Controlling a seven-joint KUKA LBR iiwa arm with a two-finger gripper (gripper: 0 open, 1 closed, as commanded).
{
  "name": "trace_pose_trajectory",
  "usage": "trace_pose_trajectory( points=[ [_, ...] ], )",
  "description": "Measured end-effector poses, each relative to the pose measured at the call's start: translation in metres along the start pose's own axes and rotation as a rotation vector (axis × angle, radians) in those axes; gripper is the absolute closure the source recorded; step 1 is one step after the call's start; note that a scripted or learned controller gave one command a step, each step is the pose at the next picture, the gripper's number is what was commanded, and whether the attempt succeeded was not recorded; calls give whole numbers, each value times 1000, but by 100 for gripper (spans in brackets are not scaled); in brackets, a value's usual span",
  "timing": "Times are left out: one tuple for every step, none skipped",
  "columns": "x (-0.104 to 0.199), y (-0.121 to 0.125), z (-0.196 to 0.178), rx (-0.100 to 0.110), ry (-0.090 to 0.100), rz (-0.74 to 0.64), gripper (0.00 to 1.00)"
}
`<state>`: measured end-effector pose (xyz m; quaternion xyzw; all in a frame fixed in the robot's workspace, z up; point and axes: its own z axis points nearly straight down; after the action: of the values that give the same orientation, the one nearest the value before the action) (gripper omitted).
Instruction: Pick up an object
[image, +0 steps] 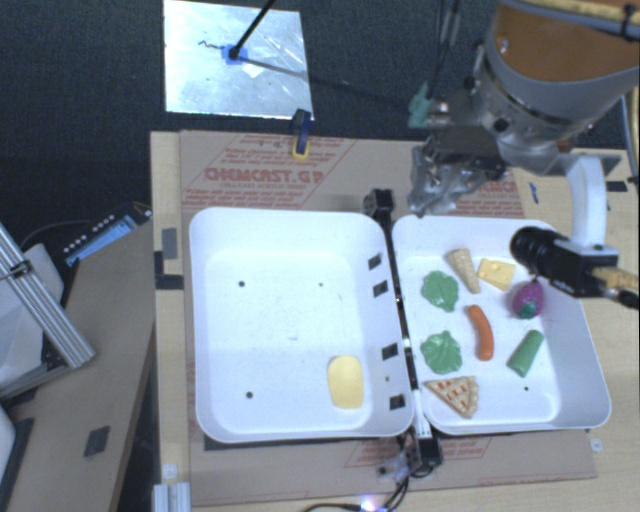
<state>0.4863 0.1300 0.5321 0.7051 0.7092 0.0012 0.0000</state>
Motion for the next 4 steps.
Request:
trace_pose_trajectory(
  points=[
    [29,7,-3,-1,0,0,100],
    [57,2,-3,0,0,0,100],
    [85,0,-3,0,0,0,100],
    [21,27,-3,-1,-3,11,100]
  ],
)
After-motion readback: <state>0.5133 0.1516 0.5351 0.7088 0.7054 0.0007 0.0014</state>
